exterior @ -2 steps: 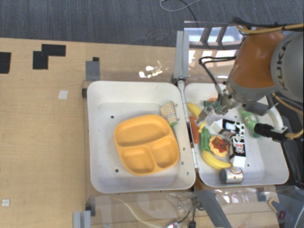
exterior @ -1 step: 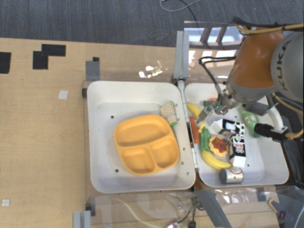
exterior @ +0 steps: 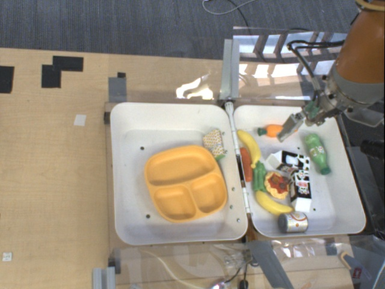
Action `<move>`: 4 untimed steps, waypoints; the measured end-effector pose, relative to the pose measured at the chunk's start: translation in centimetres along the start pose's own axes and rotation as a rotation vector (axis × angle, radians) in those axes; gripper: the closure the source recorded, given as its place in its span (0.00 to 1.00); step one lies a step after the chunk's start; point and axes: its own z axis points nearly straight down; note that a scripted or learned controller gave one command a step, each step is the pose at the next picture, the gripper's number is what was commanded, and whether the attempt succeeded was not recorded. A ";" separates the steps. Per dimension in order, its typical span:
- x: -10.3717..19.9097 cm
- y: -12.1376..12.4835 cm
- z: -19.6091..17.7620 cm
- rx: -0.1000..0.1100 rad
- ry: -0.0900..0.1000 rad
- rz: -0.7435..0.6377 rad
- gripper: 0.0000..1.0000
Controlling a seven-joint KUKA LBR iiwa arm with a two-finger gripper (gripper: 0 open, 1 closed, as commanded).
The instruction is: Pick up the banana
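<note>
- Two bananas lie in the right bin [exterior: 355, 212]. One banana [exterior: 249, 147] lies at the bin's left side, close to the divider, and runs from far to near.
- The second banana [exterior: 272, 204] lies nearer, curved, just beside a small pizza-like toy [exterior: 277, 184] and a metal can [exterior: 293, 222].
- Between the two bananas there is a green toy vegetable [exterior: 258, 177], and a red-orange stick shape [exterior: 245, 159] lies along the first banana.
- An orange carrot toy [exterior: 271, 130] lies at the far part of the bin, a green bottle [exterior: 316, 152] at the right, and a black-and-white carton [exterior: 299, 179] in the middle.
- The tool [exterior: 293, 127] hangs over the far part of the right bin, just beside the carrot; it holds nothing, and I cannot tell how far it is open.
- The left bin [exterior: 129, 221] carries a yellow divided plate [exterior: 185, 182] and a small spotted object [exterior: 213, 141] at its far right.
- Both bins rest on the tabletop [exterior: 48, 173].
</note>
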 end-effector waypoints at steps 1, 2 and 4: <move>3.4 -3.1 9.1 0.003 0.004 -0.286 0.00; 3.8 -7.0 11.3 0.003 0.004 -0.177 0.00; 3.7 -6.6 9.4 -0.003 0.000 -0.178 1.00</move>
